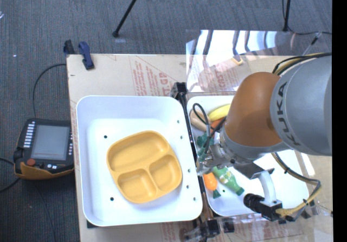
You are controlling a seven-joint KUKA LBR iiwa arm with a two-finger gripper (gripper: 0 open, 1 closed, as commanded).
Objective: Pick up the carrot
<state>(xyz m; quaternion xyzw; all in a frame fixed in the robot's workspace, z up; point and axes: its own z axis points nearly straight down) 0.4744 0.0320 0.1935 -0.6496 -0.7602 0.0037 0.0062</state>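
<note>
I see the arm (271, 116) low over the right bin (238, 211), carrot (210, 182) beside it; a yellow tray (143, 166) fills the left bin (95, 127).

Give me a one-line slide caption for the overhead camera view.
KUKA arm reaches into the right bin over a carrot; a yellow divided plate sits in the left bin.

Divided plate (144, 173) in left bin (92, 121); carrot (210, 182) in right bin (230, 211), beneath the arm (282, 110).
</note>
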